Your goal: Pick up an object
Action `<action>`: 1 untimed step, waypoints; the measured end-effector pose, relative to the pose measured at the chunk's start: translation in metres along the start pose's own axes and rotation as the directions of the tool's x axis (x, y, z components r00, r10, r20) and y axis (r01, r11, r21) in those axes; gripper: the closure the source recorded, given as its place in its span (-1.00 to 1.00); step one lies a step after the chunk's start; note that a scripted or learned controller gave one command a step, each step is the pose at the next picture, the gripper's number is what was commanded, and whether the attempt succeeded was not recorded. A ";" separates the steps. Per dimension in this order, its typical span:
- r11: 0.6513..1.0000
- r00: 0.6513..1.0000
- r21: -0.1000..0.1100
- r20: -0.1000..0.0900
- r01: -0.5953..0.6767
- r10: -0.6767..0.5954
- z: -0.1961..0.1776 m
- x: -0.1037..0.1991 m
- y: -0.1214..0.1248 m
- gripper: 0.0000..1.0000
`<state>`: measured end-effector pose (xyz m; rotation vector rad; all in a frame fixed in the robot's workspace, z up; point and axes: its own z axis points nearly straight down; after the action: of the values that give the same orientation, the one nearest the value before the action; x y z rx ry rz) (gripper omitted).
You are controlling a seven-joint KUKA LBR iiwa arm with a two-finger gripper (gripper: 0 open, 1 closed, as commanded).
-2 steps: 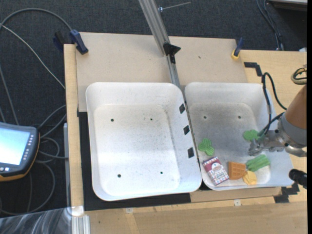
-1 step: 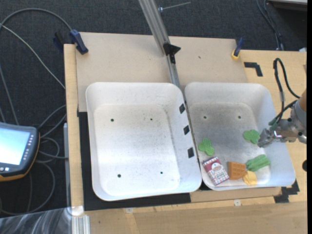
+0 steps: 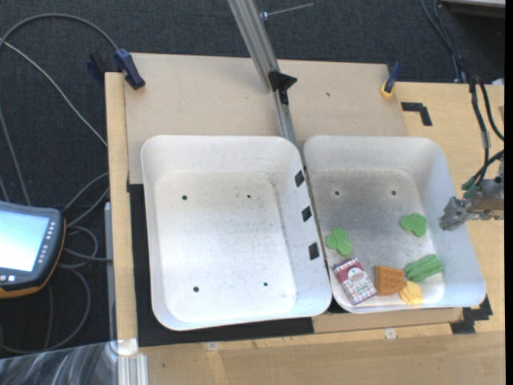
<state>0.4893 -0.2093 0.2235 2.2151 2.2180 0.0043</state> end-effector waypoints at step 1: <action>1.000 1.000 0.002 -0.001 0.000 0.000 -0.017 0.000 0.001 1.00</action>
<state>0.4905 -0.2094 0.2400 2.2165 2.2202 0.0030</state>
